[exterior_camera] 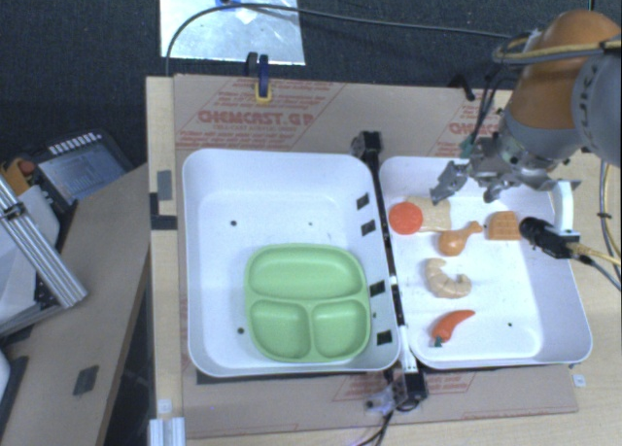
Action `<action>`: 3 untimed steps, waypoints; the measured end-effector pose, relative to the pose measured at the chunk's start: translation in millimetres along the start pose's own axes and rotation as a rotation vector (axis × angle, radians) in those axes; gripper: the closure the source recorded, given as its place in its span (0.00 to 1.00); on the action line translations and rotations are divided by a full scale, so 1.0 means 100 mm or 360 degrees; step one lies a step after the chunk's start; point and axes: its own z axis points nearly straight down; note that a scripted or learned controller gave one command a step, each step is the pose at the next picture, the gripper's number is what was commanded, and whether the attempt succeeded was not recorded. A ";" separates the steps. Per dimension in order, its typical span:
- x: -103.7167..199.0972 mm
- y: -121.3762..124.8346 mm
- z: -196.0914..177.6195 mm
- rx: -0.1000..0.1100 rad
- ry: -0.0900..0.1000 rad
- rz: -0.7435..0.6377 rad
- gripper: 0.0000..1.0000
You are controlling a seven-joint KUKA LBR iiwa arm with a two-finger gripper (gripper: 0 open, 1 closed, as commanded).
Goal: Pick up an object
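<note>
Gripper [473, 187] hangs over the far part of the right bin [549, 332], approx. 12 o'clock from the bin's middle. Fingers look spread, nothing between them, so no pick made yet. Arm enters from the 2 o'clock corner, wrist bent down, which puts the fingers pointing into the bin, not across it.

Candidate objs all sit in the right bin, loosely scattered and apart from each other, so fingers have room to drop either side of most of them:
- round orange-red piece [406, 218], approx. 8 o'clock from gripper, near the divider wall
- tan pear-shaped piece [460, 236], at 6 o'clock, just below the fingers
- tan block [502, 227], at 4 o'clock, just beside the pear-shaped piece's thin end
- pale curled piece [447, 280], further out at 6 o'clock
- red pepper [452, 324], furthest, towards the near rim

Left bin [224, 201] holds only a green divided plate [308, 301] at its 6 o'clock side, flat and wide, prob. a poor fit for two fingers.

Judgement: early stage, approach or pre-grasp. Nearest targets are the pear-shaped piece and the block. Those two lie close together, so a descent there risks nudging one while closing on the other. Round piece may roll towards the wall if clipped.
</note>
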 end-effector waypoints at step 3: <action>0.02 0.07 1.05 -0.0022 0.0000 0.0001 0.00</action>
